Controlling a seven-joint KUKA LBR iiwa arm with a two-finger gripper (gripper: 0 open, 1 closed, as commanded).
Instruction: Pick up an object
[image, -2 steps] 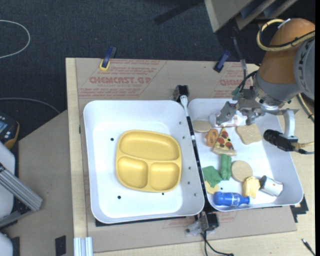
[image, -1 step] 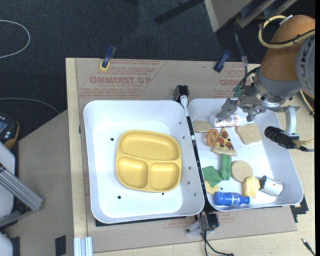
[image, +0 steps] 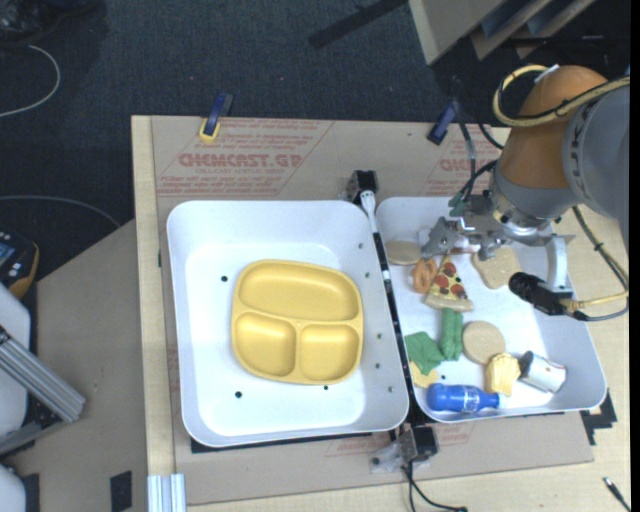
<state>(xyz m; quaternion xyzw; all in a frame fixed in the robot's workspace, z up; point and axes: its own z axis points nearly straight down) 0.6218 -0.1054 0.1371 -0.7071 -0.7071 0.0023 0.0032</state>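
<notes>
**Claw low over the right bin, nothing chosen for sure yet**

My claw (image: 470, 235) is down in the right bin (image: 590, 352), near its 12 o'clock wall, with my orange-banded wrist (image: 545, 130) above it. The wrist and the metal parts hide the tips, so I cannot tell how far the claw is open, and I see nothing gripped in it.

The things I may pick all lie in this right bin. A toy pizza slice (image: 447, 284) is just at 6 o'clock from the claw, very near to it. A pale round piece (image: 401, 251) lies at 9 o'clock from the claw, against the wall between the two bins. A tan piece (image: 491, 268) is at about 4 o'clock, partly under my wrist. Further toward 6 o'clock are a green toy vegetable (image: 437, 342), a round cracker (image: 484, 340), a blue bottle (image: 460, 400) at the front wall, a yellow piece (image: 502, 374) and a small white and grey cylinder (image: 541, 374). The left bin (image: 190, 300) holds a yellow divided plate (image: 296, 320), well apart from me.

I judge that I am in the reaching step, before any sure grasp. The pizza slice seems the nearest target. It lies flat, so the next move asks for a low approach with the tips on both sides of it, then a firm close and a straight lift. The risk is that a flat thing slips out, or that I catch the neighbour piece also.
</notes>
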